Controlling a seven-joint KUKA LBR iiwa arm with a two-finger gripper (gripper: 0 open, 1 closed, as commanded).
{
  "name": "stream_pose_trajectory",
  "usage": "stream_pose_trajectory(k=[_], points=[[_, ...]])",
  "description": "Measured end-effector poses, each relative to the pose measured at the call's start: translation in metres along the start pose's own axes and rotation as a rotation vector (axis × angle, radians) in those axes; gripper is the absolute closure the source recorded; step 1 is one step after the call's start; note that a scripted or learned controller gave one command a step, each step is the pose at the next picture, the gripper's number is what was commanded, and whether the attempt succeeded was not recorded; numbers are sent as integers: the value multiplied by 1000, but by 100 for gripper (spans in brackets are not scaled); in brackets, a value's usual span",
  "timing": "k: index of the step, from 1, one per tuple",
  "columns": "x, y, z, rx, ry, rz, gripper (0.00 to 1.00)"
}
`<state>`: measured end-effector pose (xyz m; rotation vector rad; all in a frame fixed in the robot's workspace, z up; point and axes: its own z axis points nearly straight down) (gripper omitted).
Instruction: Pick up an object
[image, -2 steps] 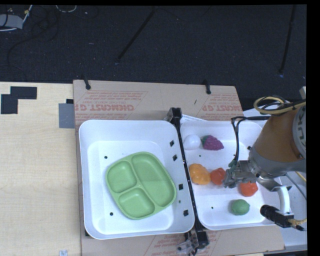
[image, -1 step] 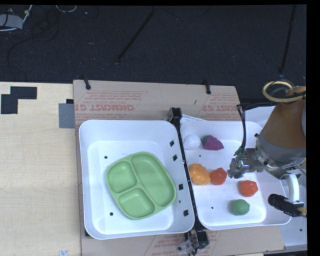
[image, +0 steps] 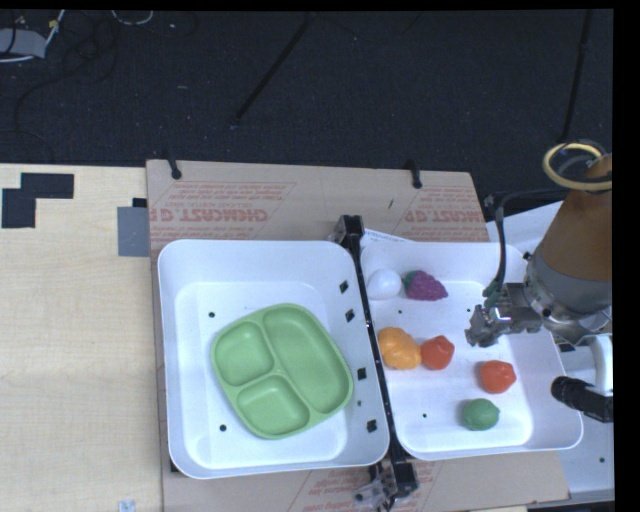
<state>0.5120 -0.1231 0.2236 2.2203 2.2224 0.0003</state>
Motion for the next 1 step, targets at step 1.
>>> stream_pose_trajectory(k=[1], points=[[54,18,-9,2,1,-4,100]])
